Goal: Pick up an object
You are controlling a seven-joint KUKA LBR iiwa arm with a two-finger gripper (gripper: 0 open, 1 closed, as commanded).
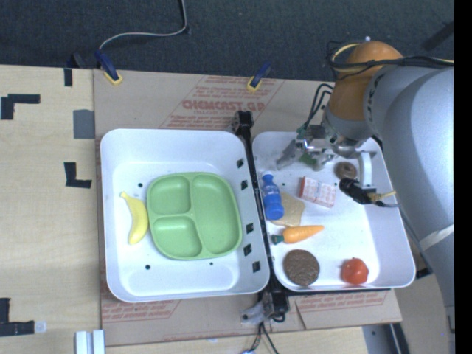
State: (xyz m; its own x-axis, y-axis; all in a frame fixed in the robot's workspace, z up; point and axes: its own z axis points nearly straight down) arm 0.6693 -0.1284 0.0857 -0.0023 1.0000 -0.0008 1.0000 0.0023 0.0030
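My gripper (304, 152) hangs low over the back of the right bin (383, 231), below the orange wrist band. Just in front of it lies a small pink and white carton (318, 191). A blue bottle (271, 196) lies to its front left, next to the bin's left wall. A brown ring-shaped piece (345, 170) sits right of the gripper. Further forward are a beige slice (294, 211), a carrot (301, 234), a round brown patty (302, 267) and a red tomato (355, 271). Nothing shows in the gripper's grasp.
The left bin (122, 264) holds a green divided plate (195, 215) and a yellow banana (136, 217) beside it. A black clamp (243, 122) sits where the two bins meet at the back. The grey arm covers the right bin's far right side.
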